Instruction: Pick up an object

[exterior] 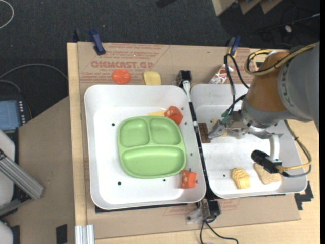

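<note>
My gripper [221, 128] hangs low over the left part of the right bin [223, 161], near the divider between the bins. Nothing shows in its grasp. A yellow ridged toy [241, 178] and a tan flat piece [267, 176] lie near the front of the right bin, well to the gripper's right and front. In the left bin [99, 136] a green divided plate [151, 147] takes up the middle. A red round toy [174, 114] sits at the plate's far right corner. A small red-orange block [188, 179] lies by its near right corner.
A small brown item [202, 132] rests at the divider beside the gripper. On the cardboard behind the bins lie an orange toy [121, 76], a yellow toy [152, 78] and a red-and-white packet [219, 77]. Cables run across the right bin's far side.
</note>
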Available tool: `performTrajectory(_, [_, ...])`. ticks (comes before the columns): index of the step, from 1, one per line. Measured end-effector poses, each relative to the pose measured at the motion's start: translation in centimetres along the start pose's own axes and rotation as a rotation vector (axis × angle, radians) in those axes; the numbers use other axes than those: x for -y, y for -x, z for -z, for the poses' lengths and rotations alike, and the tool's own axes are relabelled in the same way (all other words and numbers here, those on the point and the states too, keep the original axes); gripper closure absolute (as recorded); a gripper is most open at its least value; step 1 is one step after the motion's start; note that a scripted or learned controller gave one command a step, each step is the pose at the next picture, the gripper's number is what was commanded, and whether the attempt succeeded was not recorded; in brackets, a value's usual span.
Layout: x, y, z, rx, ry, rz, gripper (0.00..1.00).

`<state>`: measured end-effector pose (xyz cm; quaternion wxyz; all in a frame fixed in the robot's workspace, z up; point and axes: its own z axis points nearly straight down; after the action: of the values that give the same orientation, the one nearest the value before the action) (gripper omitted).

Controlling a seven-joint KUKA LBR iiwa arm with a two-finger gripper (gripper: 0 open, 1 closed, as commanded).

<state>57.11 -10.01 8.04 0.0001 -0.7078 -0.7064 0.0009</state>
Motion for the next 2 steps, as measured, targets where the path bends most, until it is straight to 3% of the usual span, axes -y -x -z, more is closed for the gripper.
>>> performTrajectory(1, [-6.5, 6.6, 0.5, 0.004, 0.008, -0.001, 0.00])
performTrajectory(2, [-6.6, 6.2, 2.0, 0.003, 0.016, 0.004, 1.00])
